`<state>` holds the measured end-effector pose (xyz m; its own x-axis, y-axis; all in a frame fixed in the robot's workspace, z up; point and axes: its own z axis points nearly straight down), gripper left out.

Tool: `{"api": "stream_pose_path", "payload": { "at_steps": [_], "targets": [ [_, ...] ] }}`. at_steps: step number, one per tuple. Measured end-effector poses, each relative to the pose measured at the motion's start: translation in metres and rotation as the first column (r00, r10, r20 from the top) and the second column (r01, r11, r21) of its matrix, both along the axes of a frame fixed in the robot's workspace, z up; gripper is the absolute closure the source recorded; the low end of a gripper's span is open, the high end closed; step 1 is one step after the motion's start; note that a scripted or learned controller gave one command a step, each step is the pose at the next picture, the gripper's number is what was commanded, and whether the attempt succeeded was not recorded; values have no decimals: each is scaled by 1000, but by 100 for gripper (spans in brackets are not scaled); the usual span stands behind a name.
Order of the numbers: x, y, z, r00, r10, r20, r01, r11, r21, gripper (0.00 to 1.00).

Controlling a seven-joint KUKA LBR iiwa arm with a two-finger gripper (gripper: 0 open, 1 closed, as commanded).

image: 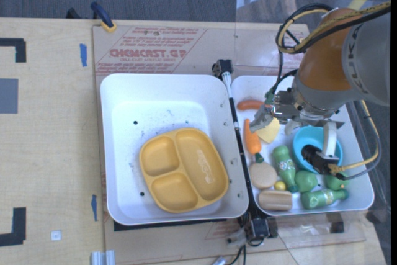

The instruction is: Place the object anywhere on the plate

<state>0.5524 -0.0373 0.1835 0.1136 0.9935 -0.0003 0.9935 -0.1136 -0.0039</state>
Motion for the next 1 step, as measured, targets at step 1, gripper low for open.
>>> {"api": "stream_pose_path", "payload": {
  "at_steps": [1],
  "targets": [
    [0,0,0,1000,0,0,0,1000,0,0]
  ]
}}
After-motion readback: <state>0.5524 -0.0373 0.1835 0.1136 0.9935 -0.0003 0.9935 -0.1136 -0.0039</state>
